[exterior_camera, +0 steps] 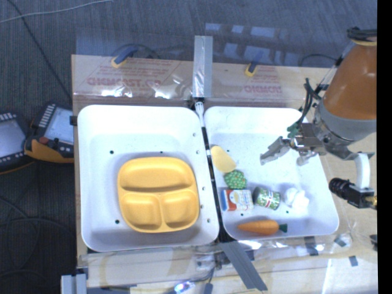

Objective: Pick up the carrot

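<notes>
The carrot (262,227) lies along the near wall of the right bin (318,182) (green stem end pointing right). The gripper (286,154) hangs above the bin, fingers spread wide, holding nothing, well apart from it.

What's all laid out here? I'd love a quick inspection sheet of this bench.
Surface: two white bins; left bin, right bin.
Job's thing: carrot lying at the right bin's near edge, untouched.
Clutter: yellow divided plate in the left bin; broccoli, green can, other small toy foods beside the carrot.
Gripper: gripper open above the right bin, holding nothing.
Cables: white cable on the floor.
Surroundings: grey carpet; handheld controller at left.
</notes>
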You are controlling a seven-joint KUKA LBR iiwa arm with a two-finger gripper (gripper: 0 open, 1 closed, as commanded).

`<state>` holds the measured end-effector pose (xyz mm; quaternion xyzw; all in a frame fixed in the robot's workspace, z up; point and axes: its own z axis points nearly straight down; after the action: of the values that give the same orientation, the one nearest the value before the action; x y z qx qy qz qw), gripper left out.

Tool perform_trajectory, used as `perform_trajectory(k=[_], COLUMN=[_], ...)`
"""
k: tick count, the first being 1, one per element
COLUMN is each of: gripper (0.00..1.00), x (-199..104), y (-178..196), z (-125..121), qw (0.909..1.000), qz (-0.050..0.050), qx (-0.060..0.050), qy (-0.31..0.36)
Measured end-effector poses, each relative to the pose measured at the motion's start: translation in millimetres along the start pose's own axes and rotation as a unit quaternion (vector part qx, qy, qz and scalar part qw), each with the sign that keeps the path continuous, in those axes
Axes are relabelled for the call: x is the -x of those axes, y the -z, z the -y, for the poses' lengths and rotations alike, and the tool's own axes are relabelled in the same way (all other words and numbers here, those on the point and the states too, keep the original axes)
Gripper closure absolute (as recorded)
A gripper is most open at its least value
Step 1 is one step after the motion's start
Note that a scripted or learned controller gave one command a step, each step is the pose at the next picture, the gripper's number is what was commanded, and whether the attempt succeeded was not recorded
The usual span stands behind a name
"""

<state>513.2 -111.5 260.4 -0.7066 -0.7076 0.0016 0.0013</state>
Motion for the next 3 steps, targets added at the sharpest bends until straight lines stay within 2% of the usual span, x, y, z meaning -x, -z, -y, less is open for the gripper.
perform_trajectory(k=[1,2,3], gripper=[0.0,1.0,1.0], x=[1,-1,-69], y=[-151,-144,-80], z=[6,5,-28], qw=[0.9996,0.9996,0.9945], qz=[0.0,-0.002,0.0], qx=[0.003,0.002,-0.001], qy=[0.027,0.027,-0.105])
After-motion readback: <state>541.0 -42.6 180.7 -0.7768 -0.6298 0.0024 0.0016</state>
